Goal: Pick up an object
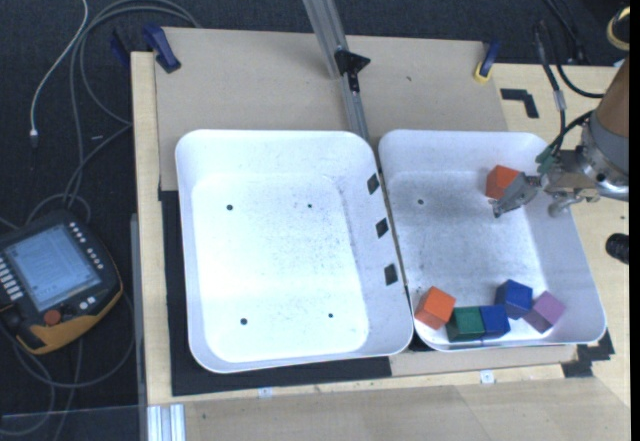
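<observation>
Looking down on the right bin (570, 239): the gripper (515, 197) sits over its far right part, just in front of an orange block (500, 179) and touching or nearly so, probably lined up to grab it. Can't tell if the fingers are spread or clamped, too dark and small, and the arm is cut off at the frame edge. The other blocks (490, 314) huddle in the bin's near corner.

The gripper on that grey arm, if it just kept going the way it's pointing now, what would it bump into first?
Probably the orange block. The gripper points left into the right bin, and that block sits right at its tip. From one slanted view, height is unclear, so it might pass over it.
</observation>
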`<state>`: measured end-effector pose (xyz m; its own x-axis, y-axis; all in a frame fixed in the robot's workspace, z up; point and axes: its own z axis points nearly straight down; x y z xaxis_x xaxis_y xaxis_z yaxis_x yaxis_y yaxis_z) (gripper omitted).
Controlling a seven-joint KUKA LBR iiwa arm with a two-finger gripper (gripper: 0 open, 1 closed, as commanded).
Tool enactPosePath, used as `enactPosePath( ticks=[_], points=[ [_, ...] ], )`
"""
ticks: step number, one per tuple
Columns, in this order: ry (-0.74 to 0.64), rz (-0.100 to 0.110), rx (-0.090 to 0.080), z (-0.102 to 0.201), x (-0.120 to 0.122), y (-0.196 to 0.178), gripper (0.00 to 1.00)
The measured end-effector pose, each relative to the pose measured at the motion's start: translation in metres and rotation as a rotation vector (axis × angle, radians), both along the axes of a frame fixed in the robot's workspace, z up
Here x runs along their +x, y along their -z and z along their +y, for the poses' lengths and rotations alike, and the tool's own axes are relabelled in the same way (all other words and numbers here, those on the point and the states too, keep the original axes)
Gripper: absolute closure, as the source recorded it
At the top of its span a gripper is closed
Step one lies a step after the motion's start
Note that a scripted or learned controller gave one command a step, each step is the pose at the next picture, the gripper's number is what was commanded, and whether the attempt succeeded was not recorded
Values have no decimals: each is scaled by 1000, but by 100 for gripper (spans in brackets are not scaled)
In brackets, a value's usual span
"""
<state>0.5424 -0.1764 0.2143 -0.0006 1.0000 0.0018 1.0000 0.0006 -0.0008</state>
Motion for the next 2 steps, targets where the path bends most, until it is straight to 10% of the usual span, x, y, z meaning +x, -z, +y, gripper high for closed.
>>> enactPosePath(
  ticks=[1,2],
  points=[
    [-1,6,0,-28,39,119,0],
    [-3,-6,-4,-41,87,114,0]
  ],
)
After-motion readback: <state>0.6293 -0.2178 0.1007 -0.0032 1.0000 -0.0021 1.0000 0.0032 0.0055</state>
